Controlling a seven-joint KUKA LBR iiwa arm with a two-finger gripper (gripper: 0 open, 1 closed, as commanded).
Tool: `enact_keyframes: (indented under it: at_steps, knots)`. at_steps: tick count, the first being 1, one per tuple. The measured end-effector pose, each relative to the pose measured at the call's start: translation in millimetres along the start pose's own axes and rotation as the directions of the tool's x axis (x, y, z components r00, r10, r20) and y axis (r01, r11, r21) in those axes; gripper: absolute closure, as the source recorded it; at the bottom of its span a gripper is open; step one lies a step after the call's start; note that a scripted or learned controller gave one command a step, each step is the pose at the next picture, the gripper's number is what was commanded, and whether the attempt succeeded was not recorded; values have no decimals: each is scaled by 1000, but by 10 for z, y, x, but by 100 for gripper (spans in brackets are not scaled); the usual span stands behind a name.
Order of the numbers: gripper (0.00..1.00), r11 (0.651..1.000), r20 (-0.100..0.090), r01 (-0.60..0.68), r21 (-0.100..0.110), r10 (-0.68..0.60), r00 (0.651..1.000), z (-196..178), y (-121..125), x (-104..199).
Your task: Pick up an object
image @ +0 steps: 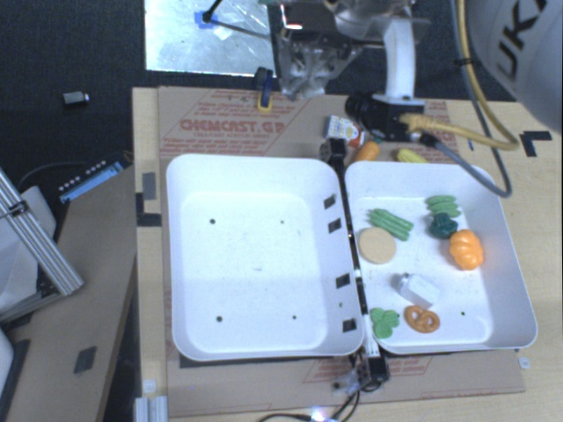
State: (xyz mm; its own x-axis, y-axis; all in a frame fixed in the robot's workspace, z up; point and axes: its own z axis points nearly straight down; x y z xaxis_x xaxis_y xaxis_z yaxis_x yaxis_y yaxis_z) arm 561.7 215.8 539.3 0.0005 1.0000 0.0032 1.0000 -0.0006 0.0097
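Tool (303, 76) hangs high at the back of the scene, above the cardboard behind the two bins, and we cannot tell how it stands, because it is blurred and seen from above.

All things we could pick lie in the right bin (501, 236). The left bin (189, 178) sits under and a little in front of the tool. So every candidate lies toward the front and to the right of the tool as the camera sees it.

We judge the green pod (390, 222) a fair target. Its long axis runs at a slant, from upper left to lower right. Just beside it lies a tan disc (378, 246). Further right are the dark green piece (442, 225) and the orange pumpkin (466, 249). Nearer the front we see a white block (417, 287), a pretzel (422, 320) and a small green leaf (384, 322).

We think the next move must carry the tool across the divider between the bins and then down.
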Motion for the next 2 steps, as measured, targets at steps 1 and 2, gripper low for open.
enact_keyframes:
  at_steps: [1, 2]
  knots:
    - [100, 1000, 3, 8, 13, -8, 1000, 391, -500, 196]
    - [100, 1000, 6, -12, 10, 11, 1000, 642, -520, -1134]
